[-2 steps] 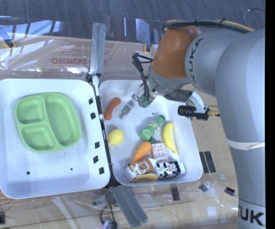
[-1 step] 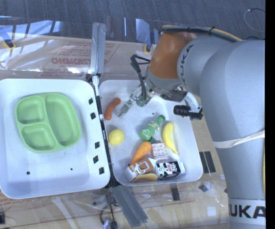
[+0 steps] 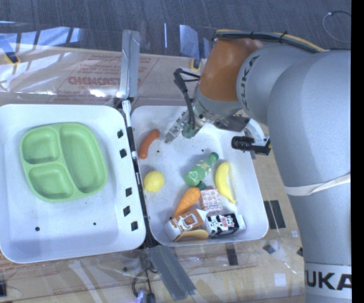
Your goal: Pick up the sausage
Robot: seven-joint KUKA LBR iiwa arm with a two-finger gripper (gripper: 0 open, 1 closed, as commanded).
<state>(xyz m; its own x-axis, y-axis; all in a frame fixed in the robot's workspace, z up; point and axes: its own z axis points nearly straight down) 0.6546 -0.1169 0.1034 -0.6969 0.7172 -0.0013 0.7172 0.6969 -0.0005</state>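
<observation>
Sausage (image 3: 147,142) lies in right bin (image 3: 252,188), upper left part, slanted, close to the bin's left wall and the divider between bins. Tool (image 3: 180,129) hangs just right of the sausage near the bin's back wall, apart from it; nothing between its fingers, but open or clenched cannot tell at this angle. Open white floor around the sausage on its right and below. Lemon (image 3: 154,181) sits lower, near the left wall. Green bottle (image 3: 201,170), banana (image 3: 224,181), carrot (image 3: 187,201) and small cartons (image 3: 211,221) crowd the bin's lower right half. Left bin (image 3: 8,201) holds a green divided plate (image 3: 62,161), with bare floor around it. Grey arm (image 3: 295,118) with an orange band covers the right side. Bench (image 3: 74,77) behind the bins shows clear plastic sheeting; dark carpet (image 3: 106,5) beyond.
</observation>
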